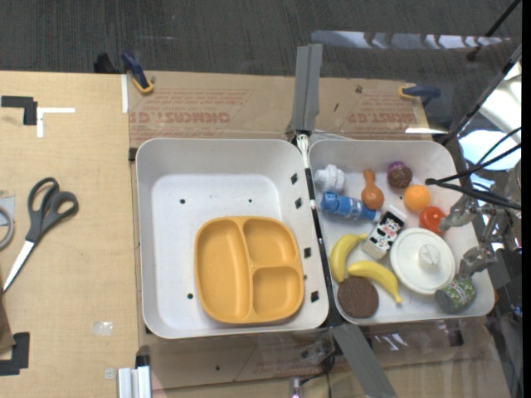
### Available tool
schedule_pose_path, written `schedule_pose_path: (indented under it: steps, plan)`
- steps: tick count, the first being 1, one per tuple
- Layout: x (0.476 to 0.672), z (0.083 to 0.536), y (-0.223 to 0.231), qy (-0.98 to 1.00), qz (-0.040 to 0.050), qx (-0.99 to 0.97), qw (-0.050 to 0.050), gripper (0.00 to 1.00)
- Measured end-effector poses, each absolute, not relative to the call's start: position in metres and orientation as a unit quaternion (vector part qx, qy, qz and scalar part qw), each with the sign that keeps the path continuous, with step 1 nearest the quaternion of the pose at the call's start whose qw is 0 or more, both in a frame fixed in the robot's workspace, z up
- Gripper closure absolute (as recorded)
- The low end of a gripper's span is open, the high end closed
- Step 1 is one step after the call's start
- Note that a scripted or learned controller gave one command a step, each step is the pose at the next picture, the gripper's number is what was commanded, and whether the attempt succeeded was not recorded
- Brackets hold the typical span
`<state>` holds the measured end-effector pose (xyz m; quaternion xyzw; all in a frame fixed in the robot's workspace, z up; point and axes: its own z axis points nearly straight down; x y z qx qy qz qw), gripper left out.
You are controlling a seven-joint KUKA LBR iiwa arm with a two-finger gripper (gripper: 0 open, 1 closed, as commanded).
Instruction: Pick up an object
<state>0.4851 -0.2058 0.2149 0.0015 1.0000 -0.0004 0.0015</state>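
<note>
Several candidate objects crowd the right bin [328, 152]: two bananas [365, 265], a white lid [423, 259], an orange ball [416, 196], a brown disc [358, 296] and a blue bottle [347, 207]. The left bin [153, 222] holds a yellow divided plate [249, 268]. The gripper [471, 237] sits at the right bin's far edge, nothing visibly held; its opening cannot be judged. Recommended: target an item with free margins, such as the orange ball, and descend vertically, clear of neighbours.

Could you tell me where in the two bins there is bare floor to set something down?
Free: the left bin floor behind and left of the yellow divided plate. Crowded: the right bin, packed with bananas, a white lid, a blue bottle and small fruit; bare floor only along its back wall.
</note>
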Motion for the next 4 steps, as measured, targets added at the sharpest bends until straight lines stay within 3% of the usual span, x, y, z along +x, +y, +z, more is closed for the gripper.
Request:
schedule_pose_path:
  steps: [1,2,3,4]
  plan:
    - [0.523,0.118,-0.186,1.0,-0.0019,0.012,0.006,0.0]
    - [0.595,0.095,-0.143,0.996,-0.0006,0.087,0.004,0.0]
    - [0.644,0.095,-0.098,0.995,-0.0003,0.098,0.004,0.0]
    - [0.596,0.236,-0.147,0.975,-0.0005,0.224,0.002,0.0]
